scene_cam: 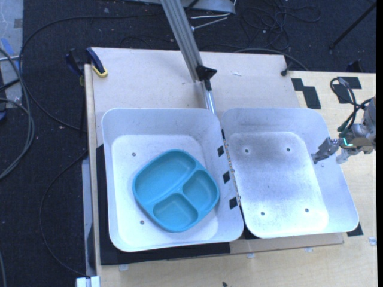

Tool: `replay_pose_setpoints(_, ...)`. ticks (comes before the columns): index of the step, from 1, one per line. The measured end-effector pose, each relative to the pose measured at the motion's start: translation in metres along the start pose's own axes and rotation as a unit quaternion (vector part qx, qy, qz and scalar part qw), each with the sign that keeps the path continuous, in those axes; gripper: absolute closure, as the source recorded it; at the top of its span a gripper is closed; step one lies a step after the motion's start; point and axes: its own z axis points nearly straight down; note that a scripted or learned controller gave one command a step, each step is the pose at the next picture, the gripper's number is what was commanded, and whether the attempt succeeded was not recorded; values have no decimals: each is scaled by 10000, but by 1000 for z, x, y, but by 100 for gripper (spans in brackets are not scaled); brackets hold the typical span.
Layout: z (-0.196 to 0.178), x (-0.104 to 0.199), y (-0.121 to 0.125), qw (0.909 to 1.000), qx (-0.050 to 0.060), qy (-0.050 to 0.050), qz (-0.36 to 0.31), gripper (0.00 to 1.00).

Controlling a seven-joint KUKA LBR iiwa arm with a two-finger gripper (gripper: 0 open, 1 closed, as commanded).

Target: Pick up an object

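Plate, one, blue, three compartments, lying in left bin, toward its near edge. Two white bins; right bin alongside. Fingers over right bin's right rim, slightly apart, gripping nothing.

Right bin lies open — blue tray crowds the left bin.

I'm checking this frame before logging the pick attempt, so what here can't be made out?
- Gripper, camera view: small and blurred at the right bin's right rim; whether it is open or shut cannot be told.
- Arm, camera view: cut off by the right edge, with just the wrist end in frame.
- Blue divided plate in the left bin: its underside is hidden by the plate itself.
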Motion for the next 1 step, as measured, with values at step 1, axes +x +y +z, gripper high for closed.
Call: replay_pose_setpoints(1, -1, 0, 1, 10000, -10, -3, -2, 0)
